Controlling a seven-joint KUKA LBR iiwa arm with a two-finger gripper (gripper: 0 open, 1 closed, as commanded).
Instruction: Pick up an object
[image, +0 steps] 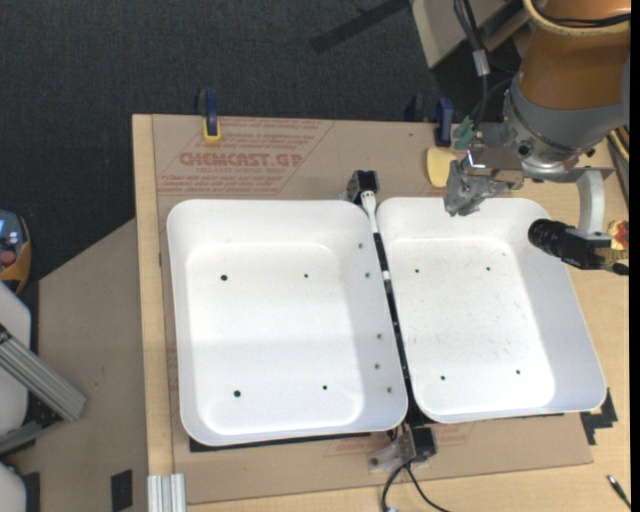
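Hanging over the far rim of the right bin (500, 330), the gripper (466, 198) points down under the grey wrist. From this slant I cannot tell whether the claw is spread or pressed together, and nothing can be seen pinched in it.

Just beside it, to the view's left and a little farther back, a pale yellow object (438, 166) lies on the brown board (250, 160) outside the bin, near a blue clamp (445, 122). It is the only loose thing to go for.

Its rounded, matte look suggests something light and perhaps soft, like foam or a sponge, though the view is too small to be sure. If so, it should give under a squeeze and not slip much. A hold across its narrow middle seems safest, taken from straight above.

A black cable (385, 280) runs along the seam between the right bin and the left bin (270, 320).
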